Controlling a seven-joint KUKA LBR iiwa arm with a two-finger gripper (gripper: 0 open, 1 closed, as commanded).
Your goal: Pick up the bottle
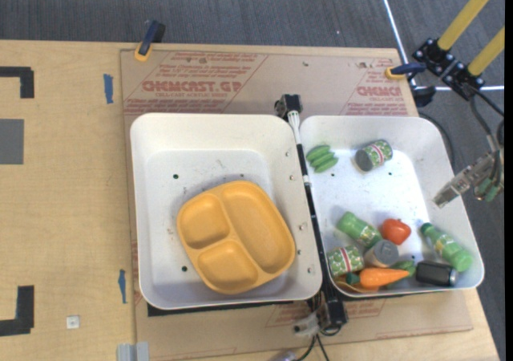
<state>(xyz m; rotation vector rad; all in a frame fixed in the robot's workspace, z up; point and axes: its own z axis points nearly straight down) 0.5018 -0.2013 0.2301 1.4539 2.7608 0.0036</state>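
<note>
Looking down on my bench, I see the left bin [152, 191] holding a yellow divided plate [234, 235]. The right bin [437, 139] holds a green pea pod [321, 158], a can [373, 154], a second can [345, 259], a carrot [383, 277] and a tomato [395, 231]. The green bottle [446, 247] lies by the bin's right wall, toward the near corner. The gripper [467, 184] hangs at the scene's right edge, just outside the bin wall, with nothing in it; I cannot tell its opening.

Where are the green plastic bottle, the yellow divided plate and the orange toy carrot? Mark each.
green plastic bottle [446, 245], camera view, mid-body
yellow divided plate [234, 234], camera view, central ridge between compartments
orange toy carrot [382, 277], camera view, middle of its body
</note>
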